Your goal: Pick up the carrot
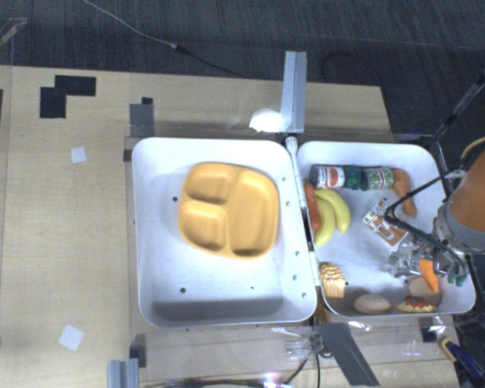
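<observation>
The carrot [428,275] lies in the right bin [370,157], toward that bin's four o'clock corner, a short orange piece partly covered by the metal of the gripper [416,263]. The gripper sits right over it, at about four o'clock from the bin's middle, with the grey arm [473,208] and its orange band coming in from three o'clock. Whether the fingers are spread or pressed together cannot be told, since the metal parts blur into the carrot, nor is it plain that the carrot sits between them. At twelve o'clock in the same bin a can [331,176] and a dark bottle [369,178] lie end to end on their sides. Below them, toward nine o'clock, two bananas [332,212] curve beside a red strip against the bin's wall. A small printed packet [381,219] rests near the bin's middle. Along the six o'clock edge lie a ridged yellow pastry [333,279], a brown potato-like lump [373,303] and a small bun-like thing [418,304]. The left bin [153,241] holds a yellow divided plate [229,208] at its centre.
</observation>
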Robot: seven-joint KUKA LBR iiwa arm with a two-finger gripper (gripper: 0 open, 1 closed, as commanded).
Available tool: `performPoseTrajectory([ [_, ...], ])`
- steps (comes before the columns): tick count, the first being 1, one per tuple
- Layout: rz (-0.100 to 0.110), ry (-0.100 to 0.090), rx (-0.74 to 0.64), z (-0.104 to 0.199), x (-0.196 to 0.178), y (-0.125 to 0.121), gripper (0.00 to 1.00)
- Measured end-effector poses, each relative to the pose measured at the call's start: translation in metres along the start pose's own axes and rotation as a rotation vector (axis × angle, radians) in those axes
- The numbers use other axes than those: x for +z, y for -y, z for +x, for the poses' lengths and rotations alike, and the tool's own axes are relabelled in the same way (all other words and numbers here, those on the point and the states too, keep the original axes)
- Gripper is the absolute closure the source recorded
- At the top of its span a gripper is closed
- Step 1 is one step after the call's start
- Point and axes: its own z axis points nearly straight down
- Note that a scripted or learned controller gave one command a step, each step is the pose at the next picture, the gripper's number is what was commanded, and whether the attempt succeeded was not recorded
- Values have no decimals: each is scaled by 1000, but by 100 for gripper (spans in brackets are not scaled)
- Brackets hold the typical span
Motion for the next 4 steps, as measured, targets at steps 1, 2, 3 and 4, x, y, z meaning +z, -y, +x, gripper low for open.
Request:
performPoseTrajectory([
  [1, -3, 10, 124, 18, -130, -75, 100],
  [2, -1, -5, -246, 20, -17, -61, 100],
  [3, -1, 7, -744, 12, 8, -49, 100],
  [4, -1, 5, -1247, -7, 7, -67, 100],
])
